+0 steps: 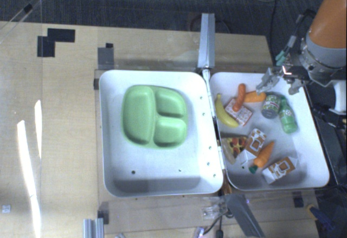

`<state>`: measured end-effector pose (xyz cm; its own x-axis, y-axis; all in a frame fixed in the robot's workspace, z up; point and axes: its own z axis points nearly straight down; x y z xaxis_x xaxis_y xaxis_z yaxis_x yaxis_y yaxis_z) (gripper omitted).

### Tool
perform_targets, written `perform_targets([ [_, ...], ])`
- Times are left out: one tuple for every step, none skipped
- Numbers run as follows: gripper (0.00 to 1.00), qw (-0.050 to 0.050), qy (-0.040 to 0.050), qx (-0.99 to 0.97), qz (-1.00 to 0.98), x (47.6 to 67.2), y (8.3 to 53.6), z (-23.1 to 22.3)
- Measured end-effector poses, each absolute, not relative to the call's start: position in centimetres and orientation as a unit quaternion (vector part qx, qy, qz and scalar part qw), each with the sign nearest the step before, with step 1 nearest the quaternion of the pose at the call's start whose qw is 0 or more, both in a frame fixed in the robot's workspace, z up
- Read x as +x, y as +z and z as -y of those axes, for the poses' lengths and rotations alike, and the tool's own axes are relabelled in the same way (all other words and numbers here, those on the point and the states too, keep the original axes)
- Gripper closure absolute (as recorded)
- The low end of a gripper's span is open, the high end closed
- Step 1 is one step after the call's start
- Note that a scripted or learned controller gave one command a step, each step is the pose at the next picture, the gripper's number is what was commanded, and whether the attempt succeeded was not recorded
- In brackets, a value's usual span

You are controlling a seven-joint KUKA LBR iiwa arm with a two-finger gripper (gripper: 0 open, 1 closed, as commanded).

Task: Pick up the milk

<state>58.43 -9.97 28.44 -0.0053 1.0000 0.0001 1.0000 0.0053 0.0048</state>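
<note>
One milk carton (280,169), well below gripper (279,81)

A pale green tray (155,116) lies in the white left bin (111,139). In the white right bin (320,169), a yellow banana (224,114) lies at nine o'clock, brown-and-white milk cartons (279,168) at six, and a green bottle (287,117) at three.
</note>
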Motion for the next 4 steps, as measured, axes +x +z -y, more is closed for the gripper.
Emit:
perform_targets([
  [0.00,0.001,0.0013,0.671,-0.742,56.0,18.5,6.0],
  [0.00,0.002,0.0021,0.648,-0.762,54.1,21.4,6.9],
  [0.00,0.021,0.0097,0.605,-0.796,51.1,11.5,9.6],
  [1.00,0.025,0.0119,0.605,-0.795,51.4,12.9,9.7],
])
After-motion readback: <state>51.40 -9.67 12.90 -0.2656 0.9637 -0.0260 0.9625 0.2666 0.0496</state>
